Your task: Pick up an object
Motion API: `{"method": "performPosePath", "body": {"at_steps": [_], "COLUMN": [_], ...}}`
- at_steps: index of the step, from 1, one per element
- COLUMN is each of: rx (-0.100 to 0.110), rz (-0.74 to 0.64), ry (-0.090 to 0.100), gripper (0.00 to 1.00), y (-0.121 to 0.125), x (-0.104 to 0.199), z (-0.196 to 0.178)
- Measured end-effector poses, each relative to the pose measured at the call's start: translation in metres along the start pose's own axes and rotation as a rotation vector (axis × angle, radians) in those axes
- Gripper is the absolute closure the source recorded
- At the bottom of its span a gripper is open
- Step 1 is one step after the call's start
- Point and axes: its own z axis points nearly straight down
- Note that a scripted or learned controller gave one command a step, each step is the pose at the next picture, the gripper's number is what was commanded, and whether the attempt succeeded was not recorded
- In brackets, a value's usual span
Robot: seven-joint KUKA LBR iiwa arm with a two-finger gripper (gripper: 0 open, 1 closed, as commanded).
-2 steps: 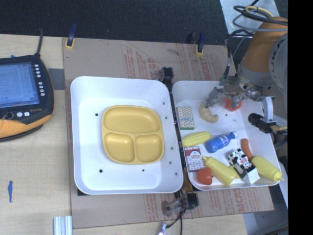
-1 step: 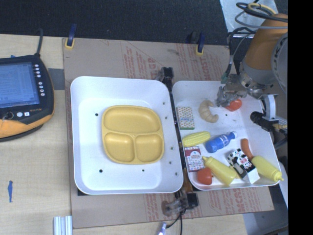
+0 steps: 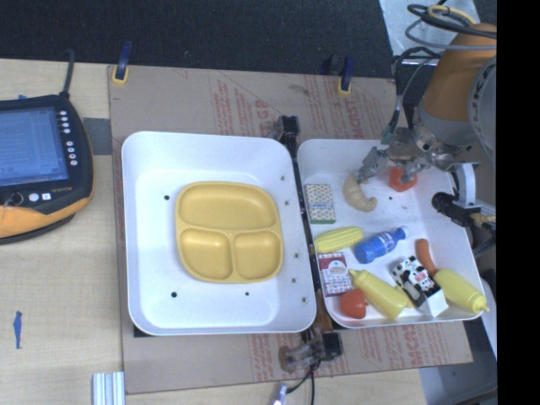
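Observation:
My gripper point(image 3: 388, 169) hangs over the back of the right bin point(image 3: 460, 226), open, with its fingers spread and nothing between them. A pale croissant point(image 3: 360, 193) lies just below its left finger. A small red object point(image 3: 402, 181) sits under its right finger. Nearer the front lie a corn cob point(image 3: 337, 240), a blue bottle point(image 3: 380, 245), a sausage point(image 3: 424, 256), a cow-patterned carton point(image 3: 416, 281), two yellow bottles point(image 3: 380, 293) point(image 3: 461, 289), a red tomato point(image 3: 353, 305), a red box point(image 3: 335, 274) and a small patterned box point(image 3: 320, 202).
The left bin point(image 3: 152, 184) holds a yellow divided plate point(image 3: 229, 230). A tablet point(image 3: 34, 154) rests on the bench at far left. Blue clamps point(image 3: 123, 62) point(image 3: 342, 72) stand at the back edge of the cardboard. The arm point(image 3: 451, 83) rises at the right, with cables.

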Motion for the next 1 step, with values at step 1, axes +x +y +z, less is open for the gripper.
{"method": "performPosePath", "body": {"at_steps": [1], "rx": [-0.018], "rz": [-0.003], "ry": [0.001], "gripper": [0.0], "y": [0.0065], "x": [0.0111], "z": [0.0404]}}
